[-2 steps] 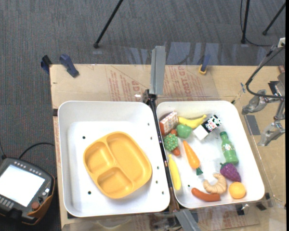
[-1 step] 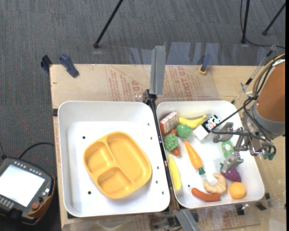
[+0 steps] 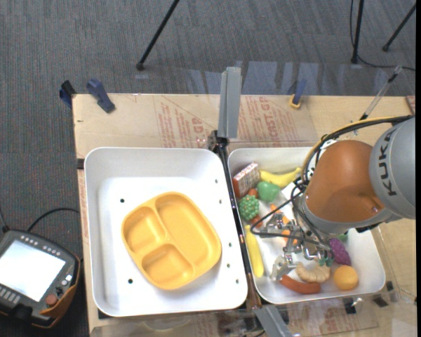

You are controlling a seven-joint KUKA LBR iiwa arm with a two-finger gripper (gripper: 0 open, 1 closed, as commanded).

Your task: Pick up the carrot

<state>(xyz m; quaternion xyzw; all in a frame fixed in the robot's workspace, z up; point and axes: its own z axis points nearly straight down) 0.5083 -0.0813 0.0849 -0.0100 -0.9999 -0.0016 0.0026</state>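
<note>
1. Two white bins side by side on the bench: left bin (image 3: 98, 181) with a yellow divided plate (image 3: 172, 239) sitting in the middle, right bin (image 3: 376, 257) packed with toy food.
2. Grey arm (image 3: 407, 170) reaching in from the right, with the orange band (image 3: 344, 181) parked right over the middle of the right bin and blocking a good chunk of it.
3. Gripper (image 3: 298, 250) down low among the toys, just below the orange band, surrounded by a tangle of cables.
4. Open or closed? Honestly can't tell from this angle, too much metal and cable clutter to make out. Nothing clearly seen held in there either.
5. Carrot (image 3: 286, 221): probably the small orange sliver poking out just left of the band, in the middle of the right bin, right above the gripper and mostly hidden. Lying in the bin, by the looks of it, close to the gripper.
6. Other stuff in the right bin:
   - red-and-white box (image 3: 245, 177) at the top left corner
   - banana (image 3: 282, 177) and green pepper (image 3: 268, 192) just beside it
   - long yellow piece (image 3: 256, 256) along the left wall
   - purple item (image 3: 339, 251), orange fruit (image 3: 346, 278), tan lump (image 3: 313, 273) and reddish sausage-shaped thing (image 3: 298, 284) down near the front edge.
</note>
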